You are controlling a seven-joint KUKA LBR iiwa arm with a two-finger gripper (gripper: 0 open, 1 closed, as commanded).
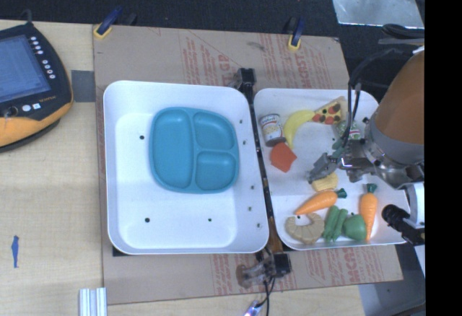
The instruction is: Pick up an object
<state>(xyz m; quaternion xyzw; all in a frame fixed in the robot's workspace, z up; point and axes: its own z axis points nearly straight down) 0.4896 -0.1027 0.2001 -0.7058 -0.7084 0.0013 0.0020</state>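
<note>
The right bin [285,102] holds toy food: a small jar [271,128], a banana [298,124], a pizza slice [332,111], a red block [283,157], a pale yellow wedge [325,182], two carrots [316,202] [369,212], a green vegetable [343,225] and a beige biscuit [303,229]. My gripper [326,159] hangs low over the bin's middle right, just above the yellow wedge and right of the red block. Its fingers look spread, with nothing between them.
The left bin [123,221] carries a blue divided plate [195,148]. A teach pendant [25,84] lies on the bench at far left. Clamps [245,78] [263,270] sit where the bins meet. The arm's grey and orange body [401,116] covers the right bin's right edge.
</note>
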